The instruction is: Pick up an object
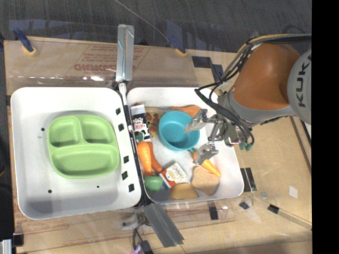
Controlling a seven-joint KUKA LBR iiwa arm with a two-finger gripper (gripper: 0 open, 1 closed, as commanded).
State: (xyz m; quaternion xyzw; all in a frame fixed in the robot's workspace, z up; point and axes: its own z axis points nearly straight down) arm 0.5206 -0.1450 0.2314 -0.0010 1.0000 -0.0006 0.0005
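The right bin (228, 102) holds a jumble of toy food and dishes. A blue cup (177, 129) lies near its middle, with an orange piece (186, 110) just behind it. A carrot (145, 157), a green ball (153, 183), a small printed carton (174, 174), a tan bread slice (205, 180) and a yellow-orange wedge (210, 166) lie toward the front. My gripper (202, 137) hangs over the bin's right half, just right of the blue cup. Its fingers (198, 121) are spread apart, and nothing sits between them.
The left bin (26, 157) carries a green divided plate (83, 145). A metal divider (125, 52) runs between the bins. The arm's orange band (262, 81) looms over the right bin's far right corner. A small printed box (139, 121) rests by the divider.
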